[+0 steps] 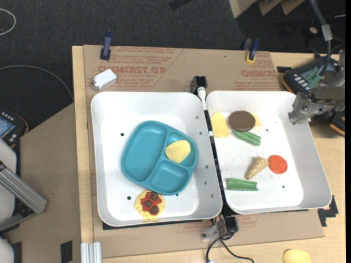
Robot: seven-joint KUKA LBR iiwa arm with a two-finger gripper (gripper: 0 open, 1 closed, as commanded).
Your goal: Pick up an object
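Toys in the right bin (307,163) are candidates: brown disc (242,120), two green beans (245,137), cone (255,167), orange disc (277,164), all crowded, so a grab may nudge neighbours or slip. Gripper (300,113) sits at that bin's far right rim; finger state I cannot tell. Left bin (107,163) holds a blue tray (148,152) with a yellow piece (178,150), pizza (150,203) beside
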